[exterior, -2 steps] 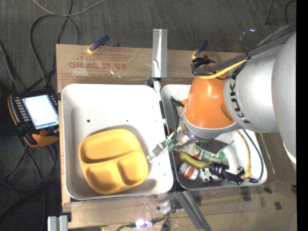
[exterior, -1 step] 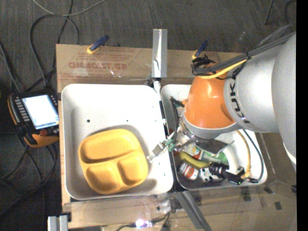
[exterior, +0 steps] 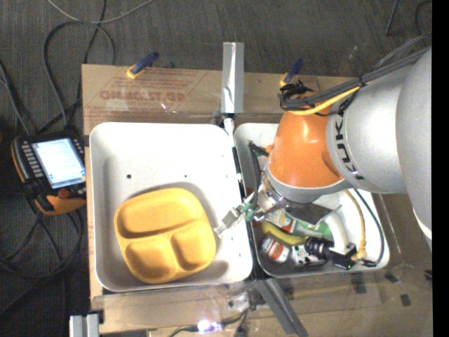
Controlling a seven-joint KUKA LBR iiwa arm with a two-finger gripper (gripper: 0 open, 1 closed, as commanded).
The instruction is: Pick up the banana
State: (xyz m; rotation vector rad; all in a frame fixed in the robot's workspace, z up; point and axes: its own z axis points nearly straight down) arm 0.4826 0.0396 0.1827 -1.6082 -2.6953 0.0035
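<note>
Resting on a dark ribbed floor, the desk (exterior: 140,97) has a brown board top carrying two white bins. Left bin (exterior: 112,146) holds a yellow divided plate (exterior: 165,234). Right of that bin, the second bin (exterior: 379,248) holds clutter including the banana (exterior: 280,234), just under the arm (exterior: 365,139). Claw state: cannot tell. A pendant screen (exterior: 52,163) sits left of the left bin, cables nearby.

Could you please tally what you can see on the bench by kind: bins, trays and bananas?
White bins: 2, the left bin and the right bin
Yellow divided tray: 1, in the left bin
Banana: 1, partly hidden in the right bin's clutter
Total: 4
</note>
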